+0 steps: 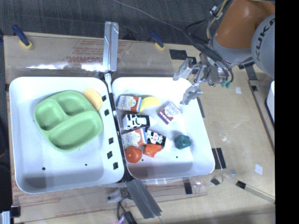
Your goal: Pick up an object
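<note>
While the two-finger gripper (188, 84) hangs spread wide and empty over the right white bin's (198, 164) upper right corner, the small purple-and-white carton (169, 112) lies just below-left of it, tilted diagonally.

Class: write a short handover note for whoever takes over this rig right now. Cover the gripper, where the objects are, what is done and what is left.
Gripper: above the right bin's upper right corner, fingers open, holding nothing.
Right bin: small cartons, a yellow ball, an orange ball, a teal lump and a purple-edged packet, the nearest to the gripper.
Left bin: green tray with a yellow object at its upper right rim.
Done: nothing picked yet.
Left: descend, grasp one object, lift.
</note>
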`<state>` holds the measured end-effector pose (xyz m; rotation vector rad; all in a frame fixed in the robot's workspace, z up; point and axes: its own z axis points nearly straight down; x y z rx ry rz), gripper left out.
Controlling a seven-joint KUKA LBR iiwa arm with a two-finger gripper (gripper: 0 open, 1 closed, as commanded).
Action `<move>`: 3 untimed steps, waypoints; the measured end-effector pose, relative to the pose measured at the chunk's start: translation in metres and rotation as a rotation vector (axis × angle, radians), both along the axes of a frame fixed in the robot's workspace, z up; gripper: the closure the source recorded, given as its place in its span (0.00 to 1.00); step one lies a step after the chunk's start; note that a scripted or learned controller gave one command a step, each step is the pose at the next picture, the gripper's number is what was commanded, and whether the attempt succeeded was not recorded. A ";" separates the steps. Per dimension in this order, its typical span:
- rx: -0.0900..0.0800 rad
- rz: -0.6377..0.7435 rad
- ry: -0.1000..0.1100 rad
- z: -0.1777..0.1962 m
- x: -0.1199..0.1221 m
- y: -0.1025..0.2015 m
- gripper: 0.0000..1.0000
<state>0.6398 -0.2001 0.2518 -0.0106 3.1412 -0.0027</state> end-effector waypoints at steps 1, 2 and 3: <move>0.002 -0.006 -0.003 -0.159 0.013 0.035 0.00; 0.000 0.002 -0.007 -0.147 0.015 0.038 1.00; 0.002 -0.122 -0.007 -0.080 0.019 0.096 1.00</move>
